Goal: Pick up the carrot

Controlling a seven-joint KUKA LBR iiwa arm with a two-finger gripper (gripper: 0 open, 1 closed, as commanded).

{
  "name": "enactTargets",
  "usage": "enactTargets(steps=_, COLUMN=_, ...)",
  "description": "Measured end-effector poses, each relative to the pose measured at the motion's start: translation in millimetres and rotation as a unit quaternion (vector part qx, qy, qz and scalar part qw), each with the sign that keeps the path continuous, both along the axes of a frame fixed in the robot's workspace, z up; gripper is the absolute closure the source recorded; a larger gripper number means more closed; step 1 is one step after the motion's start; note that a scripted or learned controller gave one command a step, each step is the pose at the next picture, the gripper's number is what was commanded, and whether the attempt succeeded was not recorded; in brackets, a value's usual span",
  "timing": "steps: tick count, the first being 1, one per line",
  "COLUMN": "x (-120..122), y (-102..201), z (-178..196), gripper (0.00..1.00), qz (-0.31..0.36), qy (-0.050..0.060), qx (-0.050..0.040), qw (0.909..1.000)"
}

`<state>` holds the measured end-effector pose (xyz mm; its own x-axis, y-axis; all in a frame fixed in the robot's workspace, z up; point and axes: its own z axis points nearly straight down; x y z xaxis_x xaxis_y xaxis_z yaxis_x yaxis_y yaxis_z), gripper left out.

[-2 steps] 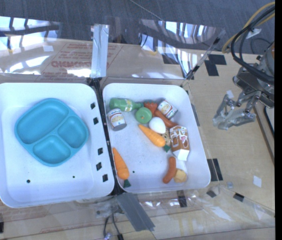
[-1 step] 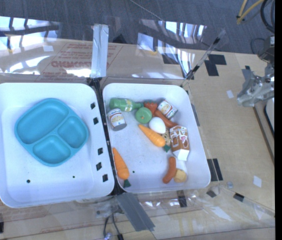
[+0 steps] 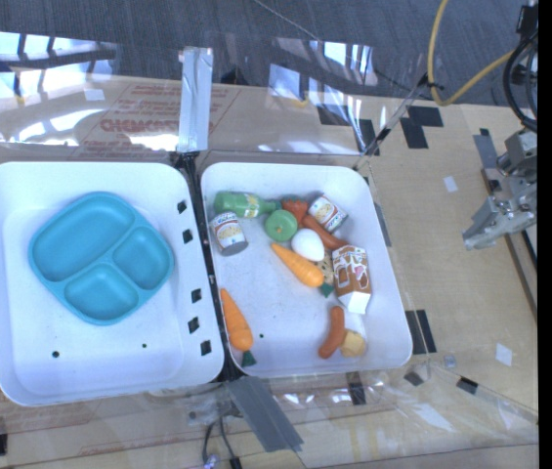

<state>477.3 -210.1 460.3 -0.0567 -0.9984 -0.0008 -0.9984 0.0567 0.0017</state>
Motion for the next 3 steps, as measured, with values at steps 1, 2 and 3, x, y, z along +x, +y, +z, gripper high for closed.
enactTargets(steps=1, x=0.4, y=0.0, z=31.9, gripper=1.0, qz=0.252, qy=-0.002, qx=-0.0007, qw=0.9678)
enactTargets(steps=2, x=0.5, y=16.5, z=-33.0, gripper=1.0, qz=0.53, qy=-0.002, qx=-0.0005, qw=0.8482)
enactTargets(steps=3, x=50.5, y=2.0, z=33.1, gripper=1.0, qz=0.657, qy=-0.004, qx=-0.0018, qw=0.7542)
